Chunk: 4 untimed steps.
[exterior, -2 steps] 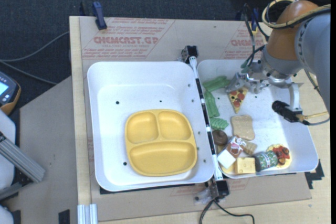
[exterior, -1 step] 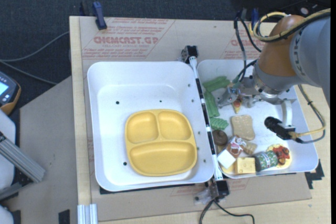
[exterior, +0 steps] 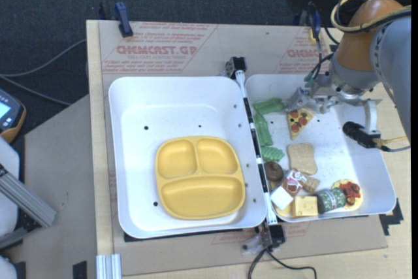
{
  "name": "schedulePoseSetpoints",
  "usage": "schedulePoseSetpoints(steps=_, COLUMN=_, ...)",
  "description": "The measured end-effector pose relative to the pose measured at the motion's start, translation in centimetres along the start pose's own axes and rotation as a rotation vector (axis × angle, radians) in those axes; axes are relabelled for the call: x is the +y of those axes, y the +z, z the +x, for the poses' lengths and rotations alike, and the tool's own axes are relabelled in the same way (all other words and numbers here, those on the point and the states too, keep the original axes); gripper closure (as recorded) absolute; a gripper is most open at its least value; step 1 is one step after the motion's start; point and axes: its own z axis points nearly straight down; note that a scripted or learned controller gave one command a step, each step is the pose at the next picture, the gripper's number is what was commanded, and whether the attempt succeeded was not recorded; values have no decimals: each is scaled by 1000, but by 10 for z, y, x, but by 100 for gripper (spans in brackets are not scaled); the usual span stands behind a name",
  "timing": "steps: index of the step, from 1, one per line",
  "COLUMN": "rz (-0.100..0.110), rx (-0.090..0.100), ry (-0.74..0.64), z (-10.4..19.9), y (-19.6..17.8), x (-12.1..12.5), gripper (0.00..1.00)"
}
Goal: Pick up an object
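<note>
My gripper (exterior: pixel 308 100) hangs low over the back of the right bin (exterior: pixel 366 160), at the end of the grey arm with the orange band. A pizza slice (exterior: pixel 299 121) lies just in front of it and slightly left, its wide end close under the gripper. Whether the two touch is unclear. Left of the gripper, green pods (exterior: pixel 263 119) rest against the bin's left wall. Nearer the front lie a tan bread slice (exterior: pixel 302 157) and a brown doughnut (exterior: pixel 273 172).
The right bin's front corner is crowded with a red-and-white packet (exterior: pixel 294 181), a white cube (exterior: pixel 281 198), a yellow cheese block (exterior: pixel 305 206), a green can (exterior: pixel 330 199) and a small yellow dish (exterior: pixel 350 192). A yellow divided plate (exterior: pixel 199 178) sits in the left bin (exterior: pixel 137 114).
</note>
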Motion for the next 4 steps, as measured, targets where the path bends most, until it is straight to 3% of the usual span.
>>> schedulePoseSetpoints(steps=1, rz=2, rx=3, ry=2, z=-66, y=-31, x=21, gripper=0)
schedulePoseSetpoints(steps=2, rz=0, rx=-5, ry=-9, z=62, y=-3, x=-28, gripper=0)
schedulePoseSetpoints(steps=3, rz=6, rx=2, ry=0, z=58, y=-10, x=-29, gripper=100)
schedulePoseSetpoints(steps=4, rz=-4, rx=6, ry=-9, z=134, y=-138, x=-66, gripper=100)
